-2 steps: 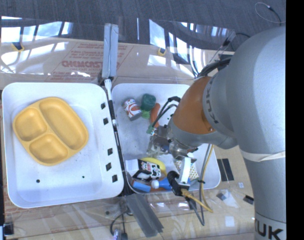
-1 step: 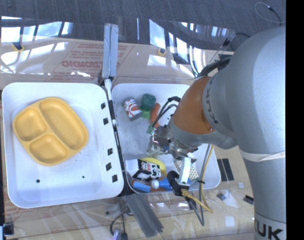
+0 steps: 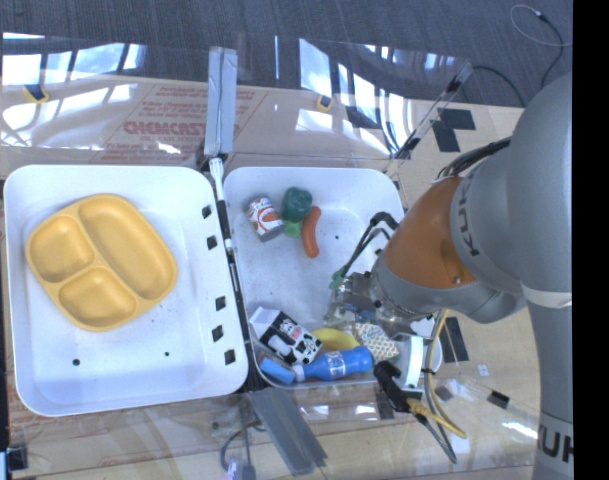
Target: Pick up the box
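A black-and-white box [image 3: 287, 337] lies near the front left corner of the right bin [image 3: 284, 278], tilted against a blue bottle [image 3: 327, 366]. A smaller red-and-white box [image 3: 264, 217] lies toward the back of the same bin. My gripper [image 3: 349, 303] hangs low over the front right part of this bin, just above a yellow piece [image 3: 336, 338] and a patterned item [image 3: 378, 341]. It is a short way to the right of the black-and-white box. The wrist hides most of the gripper, and I see nothing held in it.
A green item [image 3: 297, 203] and an orange sausage-shaped piece [image 3: 311, 232] lie beside the small box. The left bin [image 3: 44, 368] holds a yellow divided tray [image 3: 99, 260]. A hinged divider [image 3: 224, 268] separates the bins. Cables run along the arm's right side.
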`<state>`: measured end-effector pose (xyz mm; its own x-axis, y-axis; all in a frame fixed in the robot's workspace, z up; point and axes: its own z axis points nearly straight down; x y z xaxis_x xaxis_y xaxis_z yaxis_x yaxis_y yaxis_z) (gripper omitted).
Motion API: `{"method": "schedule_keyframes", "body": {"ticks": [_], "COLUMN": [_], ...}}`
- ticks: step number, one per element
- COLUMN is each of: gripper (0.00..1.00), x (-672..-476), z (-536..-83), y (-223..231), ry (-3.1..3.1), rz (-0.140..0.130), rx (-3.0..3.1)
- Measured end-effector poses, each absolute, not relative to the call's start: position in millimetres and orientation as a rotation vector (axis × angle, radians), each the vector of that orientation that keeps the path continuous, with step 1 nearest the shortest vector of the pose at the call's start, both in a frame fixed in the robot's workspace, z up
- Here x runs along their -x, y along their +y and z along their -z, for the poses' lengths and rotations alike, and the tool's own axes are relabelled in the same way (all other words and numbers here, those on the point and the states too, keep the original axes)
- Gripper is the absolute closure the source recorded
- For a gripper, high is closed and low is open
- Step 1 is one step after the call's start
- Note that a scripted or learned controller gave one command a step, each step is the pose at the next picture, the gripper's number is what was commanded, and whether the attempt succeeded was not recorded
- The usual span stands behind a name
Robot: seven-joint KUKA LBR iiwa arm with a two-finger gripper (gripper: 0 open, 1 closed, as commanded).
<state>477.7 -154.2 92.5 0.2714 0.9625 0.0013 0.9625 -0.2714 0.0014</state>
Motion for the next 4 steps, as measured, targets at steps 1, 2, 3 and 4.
{"method": "schedule_keyframes", "body": {"ticks": [1, 2, 3, 4], "gripper": [0.00, 0.00, 0.00, 0.00], "x": [-477.6, -476.3, -480.8, -478.5], "z": [-92.0, -173.5, -98.8, -93.0], "y": [-113.7, -190.7, -183.8, -130.1], "ry": [1.592, 1.562, 1.477, 1.079], "rz": [-0.002, 0.002, -0.015, -0.006], "rx": [-2.710, -2.729, -2.766, -2.951]}}
